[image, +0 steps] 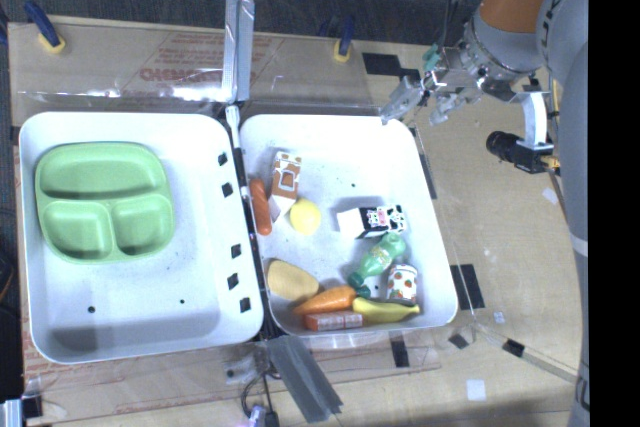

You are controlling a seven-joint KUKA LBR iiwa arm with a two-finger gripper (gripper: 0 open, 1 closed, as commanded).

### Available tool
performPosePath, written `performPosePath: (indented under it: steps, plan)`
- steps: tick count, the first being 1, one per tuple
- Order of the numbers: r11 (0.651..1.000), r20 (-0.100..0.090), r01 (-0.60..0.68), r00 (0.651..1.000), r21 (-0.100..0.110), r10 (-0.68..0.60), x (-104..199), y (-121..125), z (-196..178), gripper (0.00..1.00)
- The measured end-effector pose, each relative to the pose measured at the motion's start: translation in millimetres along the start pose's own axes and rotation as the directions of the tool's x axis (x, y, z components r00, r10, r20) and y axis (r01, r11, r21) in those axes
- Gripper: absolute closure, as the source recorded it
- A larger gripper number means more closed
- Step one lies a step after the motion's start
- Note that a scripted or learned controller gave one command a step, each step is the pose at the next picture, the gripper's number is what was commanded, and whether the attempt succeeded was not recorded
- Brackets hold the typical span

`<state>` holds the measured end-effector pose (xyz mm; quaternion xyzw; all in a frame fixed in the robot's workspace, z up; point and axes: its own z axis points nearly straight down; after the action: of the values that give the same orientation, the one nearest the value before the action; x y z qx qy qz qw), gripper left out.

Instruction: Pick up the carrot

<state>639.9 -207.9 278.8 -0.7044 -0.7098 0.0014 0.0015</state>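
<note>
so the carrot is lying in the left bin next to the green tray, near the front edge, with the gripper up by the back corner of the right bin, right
Not quite. The camera view shows the carrot in the right bin, near its front edge, among the other toy foods. The green tray sits in the left bin. The rest holds: the gripper is up by the right bin's back corner.

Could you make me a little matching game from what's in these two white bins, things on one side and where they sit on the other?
Things:
1. carrot
2. green tray
3. yellow ball
4. gripper

Places:
A. in the left bin
B. above the far right corner of the right bin
C. near the middle of the right bin
D. by the right bin's near edge, next to the banana

Pairs: 1-D, 2-A, 3-C, 4-B
</note>
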Motion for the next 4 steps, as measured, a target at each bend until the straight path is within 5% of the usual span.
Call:
performPosePath:
  steps: [1, 2, 3, 4]
  plan:
    - [0.980, 0.000, 0.199, 0.980, -0.001, -0.199, -1.2, -55.2, 145.1, 0.00]
    - [0.971, 0.001, 0.239, 0.971, -0.002, -0.239, 31.5, -104.8, 187.6, 0.00]
    - [0.794, 0.002, 0.607, 0.794, -0.004, -0.607, 82.0, -152.0, 187.7, 0.00]
    - [0.793, 0.007, 0.610, 0.793, -0.007, -0.610, 81.7, -149.8, 177.1, 1.00]
